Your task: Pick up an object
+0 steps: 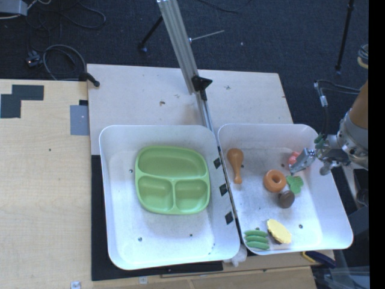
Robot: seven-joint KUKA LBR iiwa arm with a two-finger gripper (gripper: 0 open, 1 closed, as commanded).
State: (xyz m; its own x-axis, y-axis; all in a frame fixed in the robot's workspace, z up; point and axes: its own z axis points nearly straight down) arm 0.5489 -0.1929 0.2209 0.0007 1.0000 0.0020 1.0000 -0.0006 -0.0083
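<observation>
My claw (308,157): at the right bin's (332,209) 2 o'clock rim, low over the inner wall; I cannot tell how wide it stands, and I see nothing held in it.
Nearest thing: a pink piece (293,158), just beside my tip at its 9 o'clock.
Next out: green piece (295,183) and donut (275,181), near, toward 7 o'clock of my claw; brown lump (286,198) just below them.
Key relation: I judge the pink piece my likeliest pick, since it lies closest, a short reach leftward.
Further: drumstick (235,162), long axis 12 to 6; peas (257,239) and yellow piece (278,231) at the bin's 6 o'clock.
Left bin (114,221): green tray (172,180).
</observation>
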